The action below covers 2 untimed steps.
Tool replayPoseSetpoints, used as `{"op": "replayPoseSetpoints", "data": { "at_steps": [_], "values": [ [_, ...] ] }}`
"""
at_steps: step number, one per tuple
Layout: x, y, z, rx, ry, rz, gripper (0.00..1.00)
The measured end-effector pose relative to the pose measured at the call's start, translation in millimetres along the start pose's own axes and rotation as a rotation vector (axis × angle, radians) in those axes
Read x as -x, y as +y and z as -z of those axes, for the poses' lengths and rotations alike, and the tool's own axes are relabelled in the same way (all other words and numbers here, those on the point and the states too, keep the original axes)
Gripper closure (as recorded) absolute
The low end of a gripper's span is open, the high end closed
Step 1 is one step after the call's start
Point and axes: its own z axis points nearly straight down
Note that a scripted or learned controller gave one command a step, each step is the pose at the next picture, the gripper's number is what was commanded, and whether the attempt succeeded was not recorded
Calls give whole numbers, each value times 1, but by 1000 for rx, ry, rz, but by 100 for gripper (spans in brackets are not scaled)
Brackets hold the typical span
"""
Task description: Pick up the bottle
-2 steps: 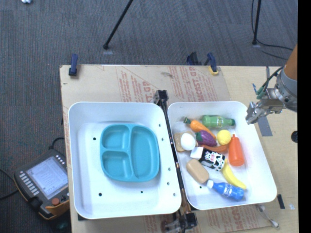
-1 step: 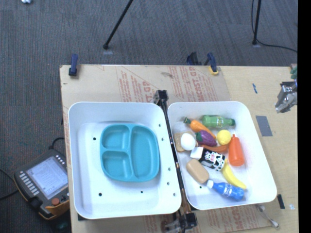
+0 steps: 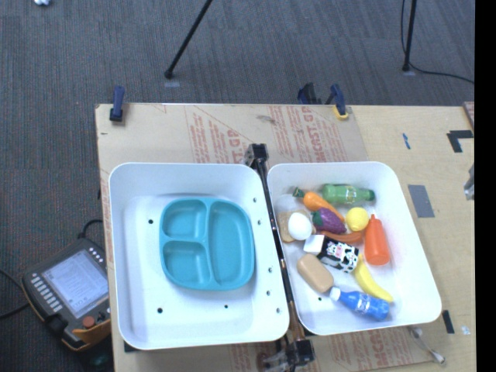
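Observation:
The right bin [image 3: 411, 208] holds three bottles among toy food. A green bottle [image 3: 347, 193] lies on its side near the bin's far wall. An orange bottle [image 3: 377, 241] lies toward the right wall, its cap pointing away from me. A blue bottle [image 3: 362, 303] with a white cap lies at the near edge, touching a banana [image 3: 372, 281]. All three lie fully exposed on top of the pile.
Packed beside the bottles are a carrot [image 3: 318, 201], an eggplant [image 3: 329, 221], a lemon [image 3: 357, 219], an egg [image 3: 299, 225], a cow-print carton [image 3: 339, 253] and a tan loaf [image 3: 315, 273]. The left bin [image 3: 132, 208] holds a teal divided plate [image 3: 208, 242]. Clamps [image 3: 337, 99] grip the bench's far edge.

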Motion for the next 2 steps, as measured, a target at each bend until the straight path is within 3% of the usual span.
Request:
{"op": "replayPoseSetpoints", "data": {
  "at_steps": [1, 2],
  "values": [
    [2, -17, 9, 1, -1, -261, 100],
    [-5, -19, 30, 2, 0, -524, 100]
  ]
}}
